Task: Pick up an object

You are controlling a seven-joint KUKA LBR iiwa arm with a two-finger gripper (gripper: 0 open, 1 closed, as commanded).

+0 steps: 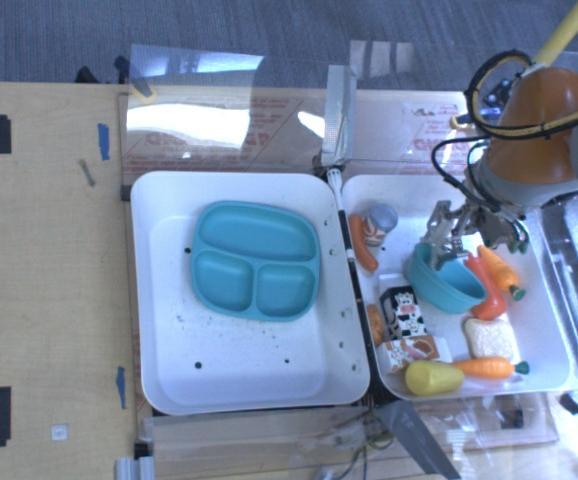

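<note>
My gripper (450,240) hangs over the right bin (549,363), right at the upper rim of a blue bowl (449,283) that looks tilted. Against the bowl's right side lies an orange carrot (499,271). Left of the gripper stand a small can (378,222) and a hot dog (363,248). Below the bowl lie a cow-patterned carton (403,314), a bread slice (491,338), a second carrot (485,368) and a yellow fruit (432,377). The gripper's body hides its tips where they meet the bowl.
The left bin (159,268) holds a blue divided plate (255,259). A raised divider (352,268) separates the two bins. The grey arm with its orange band (534,118) and black cables reaches in over the right bin's upper right corner.
</note>
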